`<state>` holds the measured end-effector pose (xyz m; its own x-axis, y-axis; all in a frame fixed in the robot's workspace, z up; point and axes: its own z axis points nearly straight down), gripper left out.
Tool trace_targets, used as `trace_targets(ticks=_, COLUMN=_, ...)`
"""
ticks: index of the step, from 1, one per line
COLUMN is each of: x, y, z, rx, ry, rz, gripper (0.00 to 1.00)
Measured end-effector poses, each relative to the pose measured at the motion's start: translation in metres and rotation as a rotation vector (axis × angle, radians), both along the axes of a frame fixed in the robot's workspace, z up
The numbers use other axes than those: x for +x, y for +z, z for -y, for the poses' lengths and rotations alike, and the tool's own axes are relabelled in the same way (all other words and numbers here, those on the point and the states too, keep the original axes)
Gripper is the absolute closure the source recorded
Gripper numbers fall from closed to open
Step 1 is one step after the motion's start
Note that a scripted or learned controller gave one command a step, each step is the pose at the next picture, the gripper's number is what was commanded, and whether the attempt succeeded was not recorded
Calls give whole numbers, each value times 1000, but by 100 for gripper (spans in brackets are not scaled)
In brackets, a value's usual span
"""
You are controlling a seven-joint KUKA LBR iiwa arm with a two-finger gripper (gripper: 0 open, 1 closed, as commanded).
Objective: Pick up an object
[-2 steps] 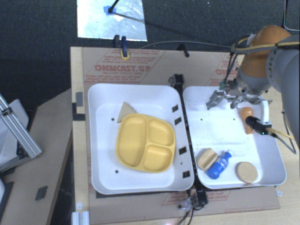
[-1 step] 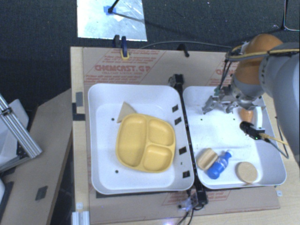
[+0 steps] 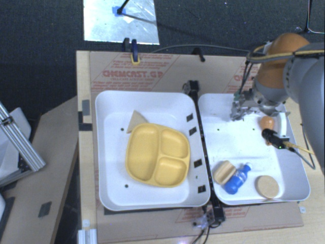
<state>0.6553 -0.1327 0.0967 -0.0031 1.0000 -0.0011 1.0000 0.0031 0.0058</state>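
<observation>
- The counter [image 3: 167, 65] carries two bins; the right bin [image 3: 223, 111] holds the candidates, along its near and right sides.
- The arm [image 3: 294, 70] hangs over its far right corner.
- The pincer [image 3: 238, 111], whose opening I cannot tell, has bare floor beneath.
- Best pick is probably the blue bottle [image 3: 236, 179], beside the tan block [image 3: 223, 171] and clear of the walls.

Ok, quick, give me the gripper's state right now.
Gripper: over the upper part of the right bin; whether it is open or shut cannot be told, and nothing is seen held in it.
</observation>
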Motion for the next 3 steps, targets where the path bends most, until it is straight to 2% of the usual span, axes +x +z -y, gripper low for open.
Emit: trace_targets(ticks=3, x=9, y=183, z=0, rx=0, ry=2, rz=1, gripper=100)
